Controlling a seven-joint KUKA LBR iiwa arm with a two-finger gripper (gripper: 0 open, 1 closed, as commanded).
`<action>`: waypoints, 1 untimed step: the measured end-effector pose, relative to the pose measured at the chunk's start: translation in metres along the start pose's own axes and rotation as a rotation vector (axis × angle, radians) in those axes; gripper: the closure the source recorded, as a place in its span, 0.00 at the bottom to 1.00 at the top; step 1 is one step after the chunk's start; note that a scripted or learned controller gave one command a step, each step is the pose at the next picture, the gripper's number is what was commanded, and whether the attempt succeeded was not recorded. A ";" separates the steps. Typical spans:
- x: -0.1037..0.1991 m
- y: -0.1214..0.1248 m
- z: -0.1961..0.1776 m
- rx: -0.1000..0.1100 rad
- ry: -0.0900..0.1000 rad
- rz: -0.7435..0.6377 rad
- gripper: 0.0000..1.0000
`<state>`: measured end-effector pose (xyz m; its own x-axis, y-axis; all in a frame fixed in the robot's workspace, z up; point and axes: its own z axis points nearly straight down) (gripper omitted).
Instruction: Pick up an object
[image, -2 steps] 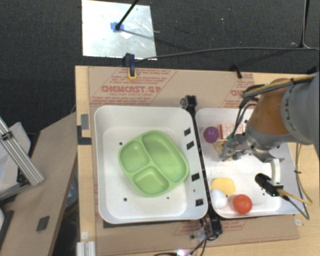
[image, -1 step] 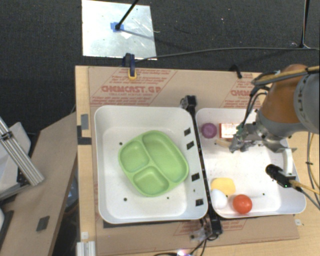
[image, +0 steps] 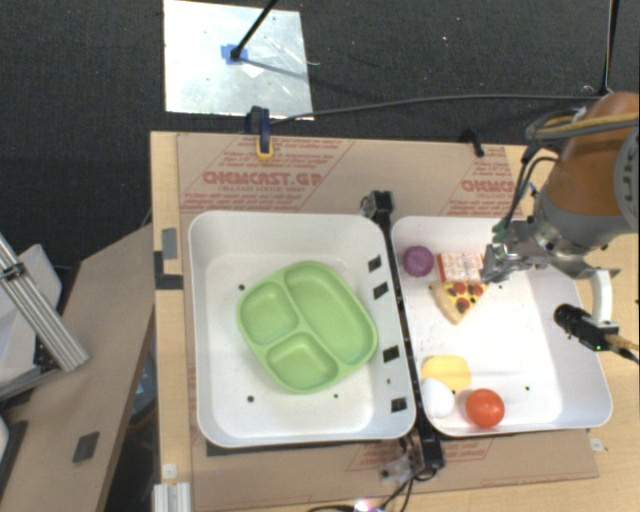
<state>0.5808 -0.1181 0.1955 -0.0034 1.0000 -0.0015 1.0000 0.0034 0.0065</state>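
Observation:
The right bin (image: 560, 400) holds several small toys. A purple ball (image: 418, 261) lies near its back left, with a red-and-white box (image: 459, 267) beside it. A pizza slice (image: 457, 298) sits just in front of the box. At the front left are a yellow piece (image: 447, 371), a white egg (image: 437, 398) and a red tomato (image: 485, 407). My gripper (image: 497, 262) hangs low at the right end of the box, close above the pizza slice.
The left bin (image: 215, 400) carries a green divided plate (image: 305, 325). A black clip rail (image: 392, 330) runs between the bins. A black part of the arm (image: 585, 328) juts over the right bin's right side. Cables cross the bench at the back.

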 end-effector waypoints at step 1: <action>0.000 0.002 -0.054 -0.001 0.000 -0.001 1.00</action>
<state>0.5824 -0.1185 0.2490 -0.0042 1.0000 -0.0013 1.0000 0.0042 0.0073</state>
